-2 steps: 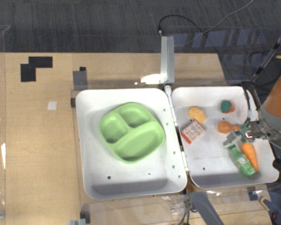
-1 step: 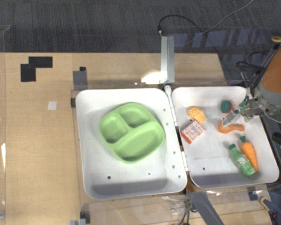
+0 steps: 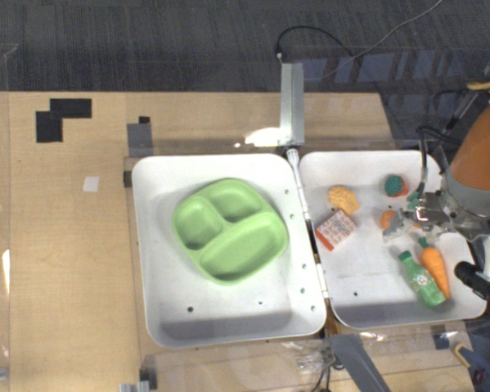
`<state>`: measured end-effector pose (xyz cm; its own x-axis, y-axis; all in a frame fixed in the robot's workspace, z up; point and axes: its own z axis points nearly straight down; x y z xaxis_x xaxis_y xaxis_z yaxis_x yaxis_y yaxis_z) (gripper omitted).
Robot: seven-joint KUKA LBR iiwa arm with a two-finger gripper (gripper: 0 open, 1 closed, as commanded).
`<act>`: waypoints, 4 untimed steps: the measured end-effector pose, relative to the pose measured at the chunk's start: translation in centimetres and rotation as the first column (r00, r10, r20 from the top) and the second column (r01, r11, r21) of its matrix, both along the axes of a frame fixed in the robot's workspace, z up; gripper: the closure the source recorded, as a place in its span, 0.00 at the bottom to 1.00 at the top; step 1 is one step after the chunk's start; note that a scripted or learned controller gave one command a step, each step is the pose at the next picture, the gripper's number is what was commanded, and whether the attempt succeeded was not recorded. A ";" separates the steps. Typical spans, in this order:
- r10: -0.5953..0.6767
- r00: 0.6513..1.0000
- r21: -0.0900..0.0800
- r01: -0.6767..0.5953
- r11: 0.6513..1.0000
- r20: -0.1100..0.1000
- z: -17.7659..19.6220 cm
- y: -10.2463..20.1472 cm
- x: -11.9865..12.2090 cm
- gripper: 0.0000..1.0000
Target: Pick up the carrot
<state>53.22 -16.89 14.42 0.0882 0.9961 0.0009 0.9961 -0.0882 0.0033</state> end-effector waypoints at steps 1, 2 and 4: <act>0.056 0.998 -0.009 -0.056 0.998 0.021 -4.8 -1.1 7.0 0.00; 0.259 0.966 -0.003 -0.259 0.966 0.002 -1.9 1.2 4.4 0.00; 0.299 0.954 -0.003 -0.299 0.954 0.003 -0.1 0.7 3.1 0.00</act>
<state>56.32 -16.23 14.33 -0.2139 0.9769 -0.0020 0.9768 0.2139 0.0062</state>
